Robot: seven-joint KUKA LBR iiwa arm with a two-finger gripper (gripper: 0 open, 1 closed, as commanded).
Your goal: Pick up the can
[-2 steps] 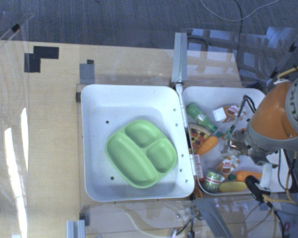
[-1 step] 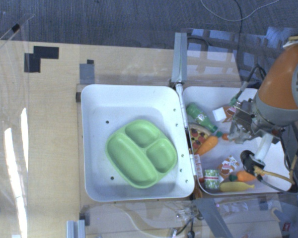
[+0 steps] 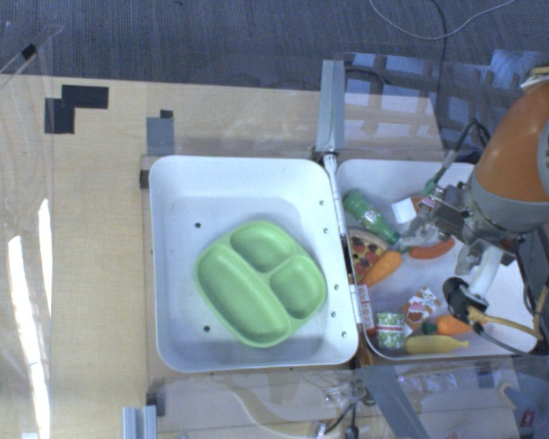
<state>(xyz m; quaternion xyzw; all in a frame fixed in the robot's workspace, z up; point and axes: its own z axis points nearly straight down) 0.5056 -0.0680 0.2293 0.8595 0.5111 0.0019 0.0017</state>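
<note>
The grey arm [image 3: 522,167] comes in from the right, its orange band bulking over the right bin's [image 3: 412,174] far right corner. Below the band the wrist bends down and leftward, so the gripper [image 3: 422,226] hangs over the middle of that bin, above a flat red-orange piece [image 3: 434,250] and just right of a green bottle [image 3: 367,210]. The tip is blurred against the clutter, so I cannot tell whether it is released or clenched, and nothing can be seen caught in it. A black cable [image 3: 457,293] loops under the wrist.

The can [image 3: 391,328] sits in the near left corner of the right bin, close to the front wall and well apart from the gripper. It appears to stand upright, pale top face turned up to the camera and a green-and-white label round its side (it is small, so this reading is only fairly sure). Its long axis therefore runs up and down, not along the bin floor.

A yellow banana [image 3: 437,344] lies just right of the can, with a toy carrot [image 3: 383,266] further back. The left bin [image 3: 178,245] holds a green divided plate [image 3: 261,283].
</note>
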